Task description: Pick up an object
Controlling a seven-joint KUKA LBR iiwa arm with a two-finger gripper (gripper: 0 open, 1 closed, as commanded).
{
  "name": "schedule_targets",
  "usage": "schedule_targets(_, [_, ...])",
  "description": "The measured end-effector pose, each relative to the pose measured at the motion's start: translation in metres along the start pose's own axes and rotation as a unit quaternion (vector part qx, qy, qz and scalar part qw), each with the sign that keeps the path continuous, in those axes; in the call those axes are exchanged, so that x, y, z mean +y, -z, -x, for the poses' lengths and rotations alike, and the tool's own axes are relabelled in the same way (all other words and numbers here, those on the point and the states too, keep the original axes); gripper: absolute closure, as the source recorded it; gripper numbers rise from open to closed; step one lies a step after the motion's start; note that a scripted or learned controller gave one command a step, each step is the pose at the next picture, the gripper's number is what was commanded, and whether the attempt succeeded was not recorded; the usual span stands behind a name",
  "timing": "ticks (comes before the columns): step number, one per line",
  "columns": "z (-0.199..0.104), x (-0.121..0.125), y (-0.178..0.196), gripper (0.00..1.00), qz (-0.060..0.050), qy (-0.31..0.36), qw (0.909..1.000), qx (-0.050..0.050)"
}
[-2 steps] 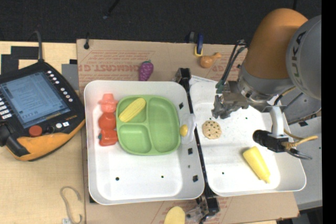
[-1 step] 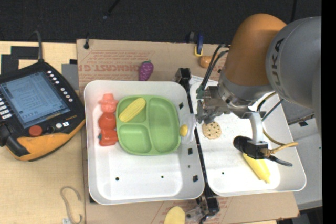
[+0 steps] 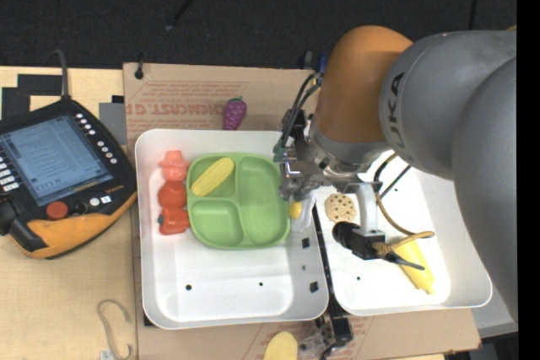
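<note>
My gripper (image 3: pixel 293 186) hangs over the right edge of the left bin (image 3: pixel 221 291), beside the rim of a green divided plate (image 3: pixel 240 219). A small yellow object (image 3: pixel 295 212) shows just below the gripper, against the plate's right rim; whether it is held is unclear. A yellow corn cob (image 3: pixel 211 174) lies in the plate's top-left compartment. A red and pink toy (image 3: pixel 172 194) lies left of the plate. In the right bin (image 3: pixel 460 287) are a round cookie (image 3: pixel 339 205) and a yellow banana (image 3: pixel 415 261).
A purple grape bunch (image 3: pixel 234 112) lies on the cardboard behind the left bin. A yellow object (image 3: pixel 281 345) sits in front of the bins. A teach pendant (image 3: pixel 59 173) rests at the far left. The big arm covers the back of the right bin.
</note>
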State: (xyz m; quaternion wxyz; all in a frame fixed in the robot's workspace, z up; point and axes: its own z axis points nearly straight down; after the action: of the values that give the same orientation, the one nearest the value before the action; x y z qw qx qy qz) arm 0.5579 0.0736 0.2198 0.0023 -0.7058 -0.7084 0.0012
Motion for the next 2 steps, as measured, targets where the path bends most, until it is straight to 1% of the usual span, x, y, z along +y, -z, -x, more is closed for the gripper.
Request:
schedule_targets(1, [-0.021, 0.002, 0.017, 1.00, 0.002, -0.001, 1.0000, 0.000])
schedule_targets(2, [-0.012, 0.003, -0.002, 1.00, 0.000, -0.002, 1.0000, -0.001])
